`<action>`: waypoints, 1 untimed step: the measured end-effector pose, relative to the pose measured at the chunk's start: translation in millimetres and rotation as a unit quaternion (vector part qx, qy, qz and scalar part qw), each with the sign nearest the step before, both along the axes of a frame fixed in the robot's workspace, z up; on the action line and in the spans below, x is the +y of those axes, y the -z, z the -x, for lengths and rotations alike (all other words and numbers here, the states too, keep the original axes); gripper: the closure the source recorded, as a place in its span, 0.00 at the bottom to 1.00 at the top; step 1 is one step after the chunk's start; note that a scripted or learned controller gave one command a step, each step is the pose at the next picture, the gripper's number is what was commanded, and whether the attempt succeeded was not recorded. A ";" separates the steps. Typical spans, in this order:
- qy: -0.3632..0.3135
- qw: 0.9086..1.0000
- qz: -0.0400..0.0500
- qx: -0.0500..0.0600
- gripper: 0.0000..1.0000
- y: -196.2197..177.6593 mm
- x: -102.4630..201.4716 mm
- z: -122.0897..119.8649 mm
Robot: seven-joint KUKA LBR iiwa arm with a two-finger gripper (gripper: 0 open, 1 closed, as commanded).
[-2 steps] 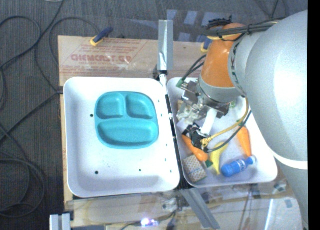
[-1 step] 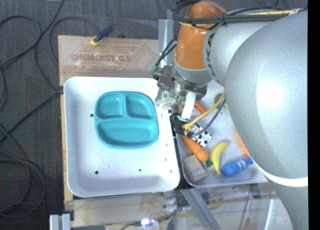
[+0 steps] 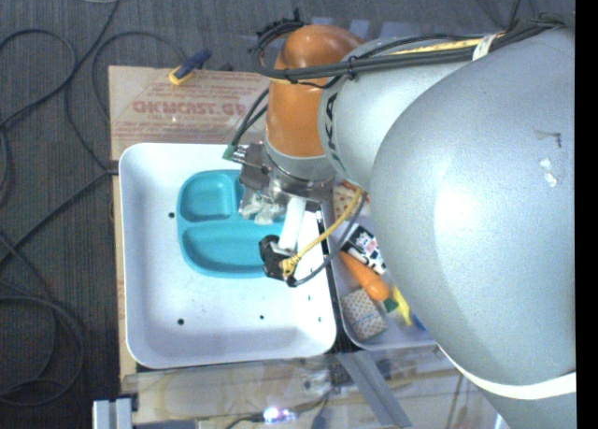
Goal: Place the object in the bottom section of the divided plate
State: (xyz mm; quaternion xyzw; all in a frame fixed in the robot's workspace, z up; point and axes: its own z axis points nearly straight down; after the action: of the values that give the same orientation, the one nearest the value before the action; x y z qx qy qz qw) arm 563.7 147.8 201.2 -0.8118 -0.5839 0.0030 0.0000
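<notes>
Gripper (image 3: 264, 205) over divided plate (image 3: 217, 226), plate's right side hidden by arm (image 3: 448, 156)

The right bin (image 3: 348, 329) holds a heap of small things: an orange carrot-shaped toy (image 3: 363, 275), a black-and-white patterned piece (image 3: 368, 250) just beyond it, a grey mesh-textured lump (image 3: 362, 315) at the near end and a yellow piece (image 3: 399, 306) beside that. On the wooden board (image 3: 177, 114) at the far left lies a small blue and yellow object (image 3: 190, 64). Thin cables (image 3: 56, 81) trail across the dark carpet (image 3: 56, 231) to the left.
</notes>
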 end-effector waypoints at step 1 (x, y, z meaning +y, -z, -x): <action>-0.049 0.999 0.002 -0.001 1.00 12.6 27.5 -34.7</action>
State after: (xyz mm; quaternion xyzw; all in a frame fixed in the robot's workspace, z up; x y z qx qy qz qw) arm 598.5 175.3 188.6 -0.7821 -0.6231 0.0032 -0.0021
